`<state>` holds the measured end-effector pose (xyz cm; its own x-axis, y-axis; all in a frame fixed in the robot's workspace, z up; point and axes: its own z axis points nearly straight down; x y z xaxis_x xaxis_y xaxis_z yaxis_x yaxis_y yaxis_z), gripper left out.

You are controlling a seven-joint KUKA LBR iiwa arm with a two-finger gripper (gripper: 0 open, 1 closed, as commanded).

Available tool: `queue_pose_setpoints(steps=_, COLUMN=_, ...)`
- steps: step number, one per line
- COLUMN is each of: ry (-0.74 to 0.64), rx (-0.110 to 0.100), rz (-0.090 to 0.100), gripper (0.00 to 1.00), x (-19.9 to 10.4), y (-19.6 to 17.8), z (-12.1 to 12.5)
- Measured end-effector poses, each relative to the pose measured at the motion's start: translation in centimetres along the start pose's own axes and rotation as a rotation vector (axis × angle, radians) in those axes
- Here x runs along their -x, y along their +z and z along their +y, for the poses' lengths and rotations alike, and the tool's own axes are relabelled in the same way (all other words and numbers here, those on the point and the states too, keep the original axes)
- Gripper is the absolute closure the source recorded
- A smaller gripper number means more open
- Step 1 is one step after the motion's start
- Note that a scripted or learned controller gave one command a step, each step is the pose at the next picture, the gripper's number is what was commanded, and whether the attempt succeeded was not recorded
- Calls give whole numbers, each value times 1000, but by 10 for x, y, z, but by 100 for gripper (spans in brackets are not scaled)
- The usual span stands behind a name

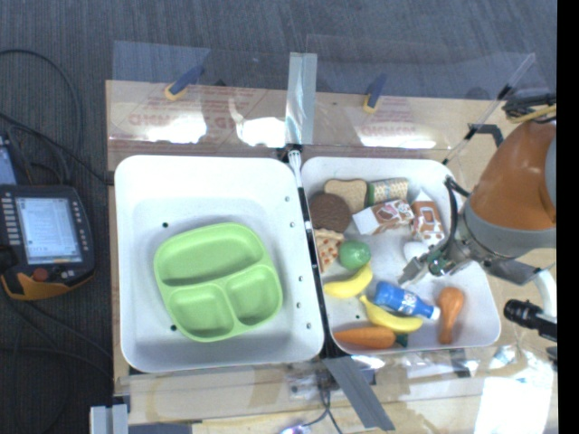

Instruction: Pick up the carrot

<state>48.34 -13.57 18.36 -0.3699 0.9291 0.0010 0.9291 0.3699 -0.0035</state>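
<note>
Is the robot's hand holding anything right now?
No. The hand hangs open over the right bin, with nothing between its fingers. The carrot lies just below it, untouched.

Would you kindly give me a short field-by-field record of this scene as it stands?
left bin: white, holds a green divided plate
right bin: white, crowded with toy food
carrots: one lies along the near wall; another sits by the right wall
other items: two bananas, blue bottle, green fruit, bread slice
pincer: low over the right bin, above the blue bottle, nothing seen between its fingers
carrot status: both resting in the bin
</note>
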Motion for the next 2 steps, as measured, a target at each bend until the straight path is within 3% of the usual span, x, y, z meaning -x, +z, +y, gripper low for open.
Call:
queue_pose_setpoints(steps=1, ry=206, rx=5, rz=-4, gripper=100, x=7, y=-80, z=-2)
queue_pose_setpoints(steps=2, ry=-2, rx=-1, rz=0, gripper=100, x=7, y=-17, z=-3)
